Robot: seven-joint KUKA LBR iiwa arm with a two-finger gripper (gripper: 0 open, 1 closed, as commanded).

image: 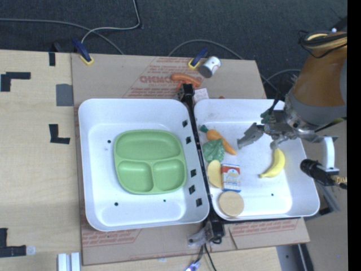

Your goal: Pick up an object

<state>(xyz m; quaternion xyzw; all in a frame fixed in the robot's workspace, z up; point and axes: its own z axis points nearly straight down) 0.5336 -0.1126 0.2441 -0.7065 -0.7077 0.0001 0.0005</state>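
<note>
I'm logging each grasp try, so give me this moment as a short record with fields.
left bin: green divided plate
right bin: banana, carrot, green leafy item, small carton, round cookie
gripper: open, above the right bin floor, between carrot and banana, holding nothing
arm: enters from the right

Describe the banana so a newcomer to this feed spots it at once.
Start at the right-hand white bin. Most toy food clusters along its left wall; the banana lies apart toward the right side, just below the gripper. It is the only curved, all-yellow piece.
</note>
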